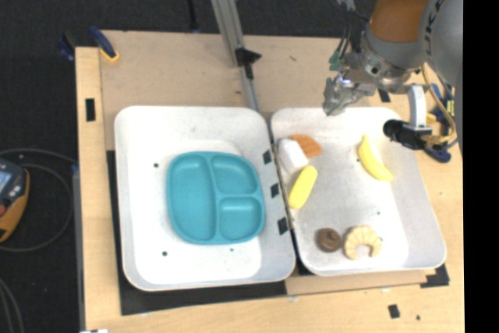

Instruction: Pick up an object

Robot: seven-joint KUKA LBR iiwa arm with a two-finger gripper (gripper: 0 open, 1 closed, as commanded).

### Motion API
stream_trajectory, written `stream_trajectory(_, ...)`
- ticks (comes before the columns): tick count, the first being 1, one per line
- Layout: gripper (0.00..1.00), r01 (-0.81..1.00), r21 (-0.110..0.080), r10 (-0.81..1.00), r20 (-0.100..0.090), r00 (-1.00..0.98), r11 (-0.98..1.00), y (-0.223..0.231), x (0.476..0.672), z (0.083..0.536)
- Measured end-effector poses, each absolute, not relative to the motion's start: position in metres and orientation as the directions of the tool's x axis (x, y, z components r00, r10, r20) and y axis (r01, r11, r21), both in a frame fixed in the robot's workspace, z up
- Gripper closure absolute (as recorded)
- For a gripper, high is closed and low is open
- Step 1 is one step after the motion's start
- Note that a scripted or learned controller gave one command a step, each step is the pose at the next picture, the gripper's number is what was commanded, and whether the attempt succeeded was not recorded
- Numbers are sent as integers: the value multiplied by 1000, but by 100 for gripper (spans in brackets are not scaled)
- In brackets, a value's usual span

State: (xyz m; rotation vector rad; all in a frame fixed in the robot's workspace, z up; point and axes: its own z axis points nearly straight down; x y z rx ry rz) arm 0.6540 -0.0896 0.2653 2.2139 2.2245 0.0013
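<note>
A wooden bench (156, 66) carries two shallow white bins side by side, seen from above at a slant. The left bin (140, 136) holds a teal divided plate (215, 196), lying flat near its centre. A grey metal post (226, 12) rises from the bench at twelve o'clock of the plate, above the seam between the bins. In the right bin (413, 238), a white and orange piece (295, 151) sits at ten o'clock against the left wall, touching a yellow corn-like piece (302, 186) just below it. At six o'clock lie a brown doughnut (328, 239) and, just beside it, a tan croissant (363, 242). A yellow banana (375, 159) rests at two o'clock, well apart from the rest. The gripper (337, 101) hangs over the bin's far rim at twelve o'clock, carrying nothing visible; whether its fingers are spread or pressed together cannot be told. The grey arm (405, 4) with its orange band enters from the right.
</note>
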Motion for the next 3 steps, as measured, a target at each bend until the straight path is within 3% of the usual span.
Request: stream_trajectory(3, 100, 1000, 2, 1000, 1, -8, 8, 69, 683, 256)
